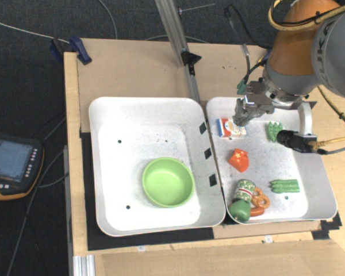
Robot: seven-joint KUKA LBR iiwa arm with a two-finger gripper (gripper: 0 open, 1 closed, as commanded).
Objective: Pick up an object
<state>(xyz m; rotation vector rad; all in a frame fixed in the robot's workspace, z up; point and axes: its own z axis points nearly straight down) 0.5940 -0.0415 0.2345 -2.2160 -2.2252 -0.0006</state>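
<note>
The right bin (pixel 310 206) holds a small white, red and blue carton (pixel 229 129) near its back left. An orange-red pepper-shaped toy (pixel 239 160) lies in the middle. Two green toys sit to the right, one (pixel 274 131) at the back and a ridged one (pixel 285 185) nearer the front. A green and orange cluster with a pretzel shape (pixel 247 200) rests at the front left corner. My gripper (pixel 241 119) hangs at the carton's right end, right above it, and whether it touches the carton is unclear.
The left bin (pixel 112 125) contains a light green bowl (pixel 168 181). A metal post (pixel 175 27) rises behind the bins. Black clips (pixel 209 153) line the seam between the bins. A teach pendant (pixel 11 164) lies off the bench at far left.
</note>
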